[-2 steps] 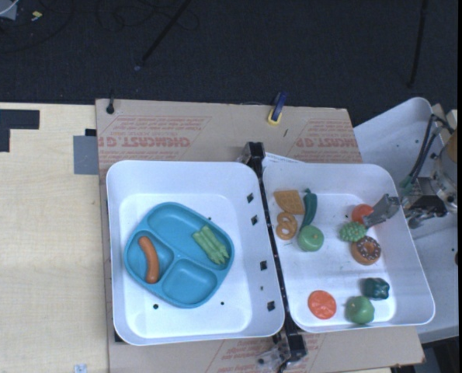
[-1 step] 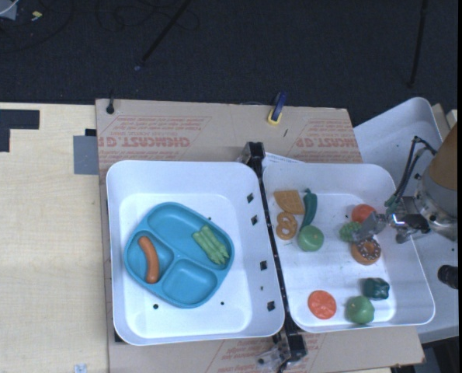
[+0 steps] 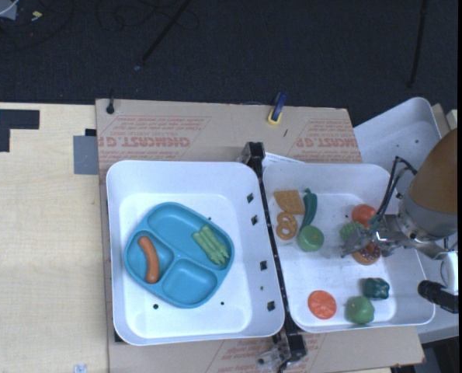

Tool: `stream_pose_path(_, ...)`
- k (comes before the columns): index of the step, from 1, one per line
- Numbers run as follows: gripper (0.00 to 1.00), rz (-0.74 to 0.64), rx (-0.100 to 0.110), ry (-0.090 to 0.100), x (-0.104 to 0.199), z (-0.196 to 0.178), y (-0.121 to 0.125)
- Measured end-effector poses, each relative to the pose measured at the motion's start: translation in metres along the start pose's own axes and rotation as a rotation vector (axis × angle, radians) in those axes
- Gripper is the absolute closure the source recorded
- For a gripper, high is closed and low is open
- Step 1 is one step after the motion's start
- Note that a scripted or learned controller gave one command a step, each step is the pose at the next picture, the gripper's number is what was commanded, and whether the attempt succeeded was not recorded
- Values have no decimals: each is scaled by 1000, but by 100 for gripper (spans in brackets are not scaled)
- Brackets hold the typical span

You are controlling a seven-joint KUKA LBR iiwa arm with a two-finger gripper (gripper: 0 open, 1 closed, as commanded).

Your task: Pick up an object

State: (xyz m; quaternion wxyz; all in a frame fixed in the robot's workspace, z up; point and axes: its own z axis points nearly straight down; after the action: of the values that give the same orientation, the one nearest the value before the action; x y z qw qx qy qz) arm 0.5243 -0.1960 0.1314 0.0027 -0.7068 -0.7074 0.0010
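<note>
the gripper [image 3: 360, 243] sits low in the right bin [image 3: 335, 179], at right of frame, over a cluster of small toy foods: a red piece [image 3: 363, 213], a green piece [image 3: 348, 229] and a brownish disc [image 3: 366, 256] just under it. whether it is released or clenched i cannot tell; nothing shows as held. these look like light, hard plastic, smooth and rounded, so likely to slip or roll; a pinch across the middle of one would suit best. the left bin [image 3: 176, 173] bears a blue tray [image 3: 182, 286].
</note>
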Motion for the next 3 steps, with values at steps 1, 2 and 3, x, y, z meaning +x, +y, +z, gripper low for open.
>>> stream_pose_path(1, 0, 5, -17, -16, -5, 36, 4)
stream_pose_path(2, 100, 10, -30, -21, -8, 22, 7)
stream_pose_path(3, 100, 6, -6, -2, -15, -22, 5)
